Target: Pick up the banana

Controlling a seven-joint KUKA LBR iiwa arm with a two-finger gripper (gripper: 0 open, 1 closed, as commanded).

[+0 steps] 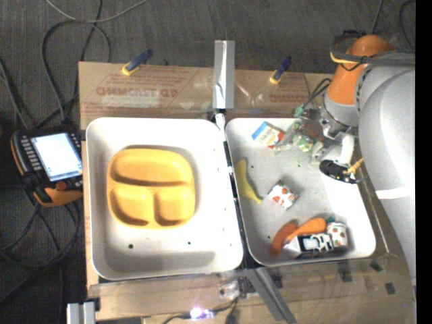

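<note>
Banana (246,181) lies at right bin's (364,247) left wall. Gripper (309,135) hovers near top edge, well apart; grip state unreadable.

Two bins sit side by side on the surface (155,90). The left bin (101,248) holds a compartment tray (152,186) near its centre. In the right bin (358,238), the banana (246,181) lies along the left wall. A small carton (282,194) lies just right of the banana. Another carton (267,135) lies near the far wall. A carrot (297,233) and a can (336,235) lie at the near right corner. The gripper (307,139) is above the far right part of this bin. A handheld pendant (50,159) lies left of the surface.
</note>
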